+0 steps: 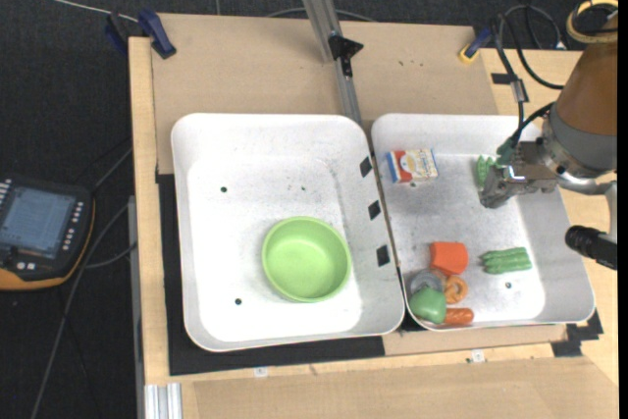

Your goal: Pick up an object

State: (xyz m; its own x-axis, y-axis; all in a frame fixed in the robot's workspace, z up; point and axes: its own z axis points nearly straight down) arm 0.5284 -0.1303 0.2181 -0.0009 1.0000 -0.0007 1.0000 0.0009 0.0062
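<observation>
Camera view: we see the desk (255,64) carrying two shallow white bins side by side. The left bin (211,147) holds a lime-green bowl (306,257), upright, near its front edge. The right bin (461,137) holds the candidate objects: a small white carton with red and blue print (410,165) toward the back left, an orange block (449,256) near the middle front, a green ridged piece (505,260) just to the right of the block, and a front cluster of a green rounded item (428,305), an orange ring-shaped piece (456,288) and a red-orange piece (459,315), packed touching one another. The arm (589,113) reaches in from the right, and the tool (496,188) sits low over the back right of the right bin. A small green object (483,169) lies right against the tool's left side. We cannot tell whether the tool is open or closed, nor whether it grips the green object.
</observation>
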